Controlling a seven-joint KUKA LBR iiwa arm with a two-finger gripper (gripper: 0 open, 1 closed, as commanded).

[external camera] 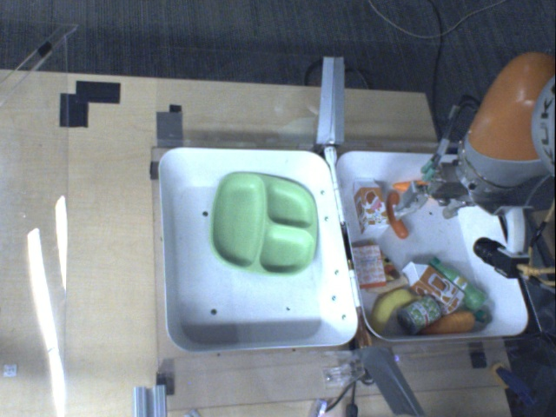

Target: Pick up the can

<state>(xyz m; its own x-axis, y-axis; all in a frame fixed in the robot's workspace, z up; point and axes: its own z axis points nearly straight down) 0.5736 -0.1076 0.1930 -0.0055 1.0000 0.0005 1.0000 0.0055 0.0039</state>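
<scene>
Resting on wood bench (104, 259), dark carpet (217, 16) behind; claw (423, 191) state unclear.

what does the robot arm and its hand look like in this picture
The arm is grey with a large rounded orange band above the wrist. Its hand is a small assembly of grey and dark metal parts at the end, with thin dark cables running along the wrist. No lettering can be read at this size.
</scene>
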